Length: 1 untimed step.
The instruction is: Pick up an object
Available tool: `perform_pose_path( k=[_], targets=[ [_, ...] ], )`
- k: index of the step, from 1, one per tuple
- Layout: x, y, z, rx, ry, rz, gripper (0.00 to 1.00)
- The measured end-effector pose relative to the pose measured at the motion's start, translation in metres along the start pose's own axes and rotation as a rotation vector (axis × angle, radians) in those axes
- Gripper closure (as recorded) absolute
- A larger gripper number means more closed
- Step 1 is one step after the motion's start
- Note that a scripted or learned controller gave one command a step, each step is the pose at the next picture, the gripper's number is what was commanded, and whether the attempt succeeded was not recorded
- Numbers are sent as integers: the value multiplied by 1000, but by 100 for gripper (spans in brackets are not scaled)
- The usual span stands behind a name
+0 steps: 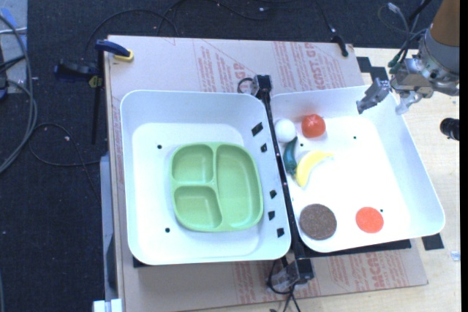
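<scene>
Nearest the camera, at the front of the right bin point(409, 157), lie a brown speckled disc point(318, 221) and, to its right and apart from it, an orange disc point(369, 219). Behind them a yellow banana point(311, 164) rests near the bin's left wall, touching a teal object point(291, 154) on its left. Further back sit a white ball point(284, 130) and, just beside it on the right, a red tomato-like ball point(313, 126). The left bin point(146, 128) holds a green divided plate point(217, 186) with three compartments. Both bins stand on a table point(190, 62) covered with cardboard. The gripper point(386, 99) hangs over the right bin's far right corner, well apart from all the objects, its two fingers spread with nothing between them.
</scene>
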State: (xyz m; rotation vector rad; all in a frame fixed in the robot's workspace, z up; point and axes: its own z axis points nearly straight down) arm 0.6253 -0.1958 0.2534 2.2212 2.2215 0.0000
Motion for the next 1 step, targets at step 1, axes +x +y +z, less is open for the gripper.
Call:
perform_pose_path(
  k=[1],
  targets=[
    [0, 0, 0, 0, 0, 0, 0]
  ],
)
